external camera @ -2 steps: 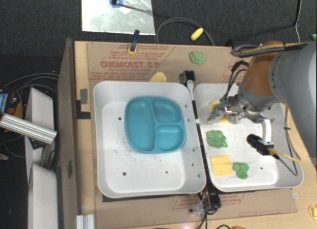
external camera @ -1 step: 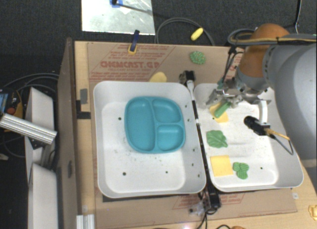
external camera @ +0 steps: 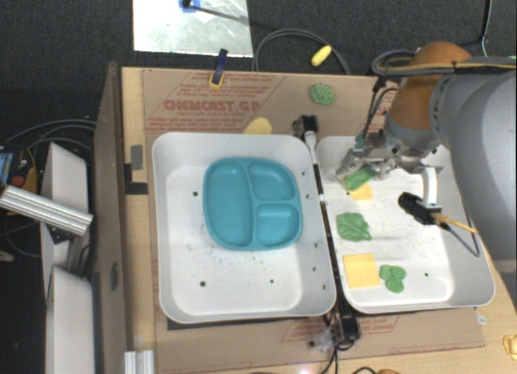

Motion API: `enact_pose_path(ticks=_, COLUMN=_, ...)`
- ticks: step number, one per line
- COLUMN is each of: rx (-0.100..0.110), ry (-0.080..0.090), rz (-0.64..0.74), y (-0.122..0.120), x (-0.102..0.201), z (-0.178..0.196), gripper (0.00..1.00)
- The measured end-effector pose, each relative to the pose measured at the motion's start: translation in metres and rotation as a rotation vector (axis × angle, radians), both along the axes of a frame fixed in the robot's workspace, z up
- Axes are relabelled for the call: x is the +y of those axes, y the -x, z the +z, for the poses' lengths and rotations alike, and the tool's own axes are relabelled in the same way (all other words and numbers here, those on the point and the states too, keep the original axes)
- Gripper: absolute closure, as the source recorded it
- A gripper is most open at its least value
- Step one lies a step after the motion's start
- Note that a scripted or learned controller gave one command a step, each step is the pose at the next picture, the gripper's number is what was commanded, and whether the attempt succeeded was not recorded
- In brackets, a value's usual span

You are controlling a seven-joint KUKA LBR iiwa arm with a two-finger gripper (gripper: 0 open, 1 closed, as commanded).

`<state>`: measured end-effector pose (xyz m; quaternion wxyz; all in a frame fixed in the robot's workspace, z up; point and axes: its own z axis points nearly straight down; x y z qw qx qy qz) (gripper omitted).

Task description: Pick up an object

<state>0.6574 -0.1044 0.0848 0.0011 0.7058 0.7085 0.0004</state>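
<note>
Two shallow white bins are set side by side on a brown cardboard sheet (external camera: 202,102) printed with red lettering, the left bin (external camera: 174,227) and the right bin (external camera: 460,271) meeting along a dark central seam. The grey arm (external camera: 477,122) is seen reaching in from the right, an orange band (external camera: 428,61) showing above its wrist. A teal divided plate (external camera: 252,204) with three compartments is laid in the middle of the left bin. The gripper (external camera: 361,169) is lowered into the far left corner of the right bin, and a green piece (external camera: 356,178) is seen clasped between its fingers, directly over a small yellow block (external camera: 363,192). A green leafy piece (external camera: 353,227) lies near the bin's middle, a larger yellow block (external camera: 361,270) nearer the front, and a small green piece (external camera: 393,277) just beside that block.
</note>
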Motion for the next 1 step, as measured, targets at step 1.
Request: enact_pose_path(ticks=1, rx=-0.003, ry=0.001, rz=0.004, y=-0.0010, x=-0.0002, z=0.0113, gripper=1.00)
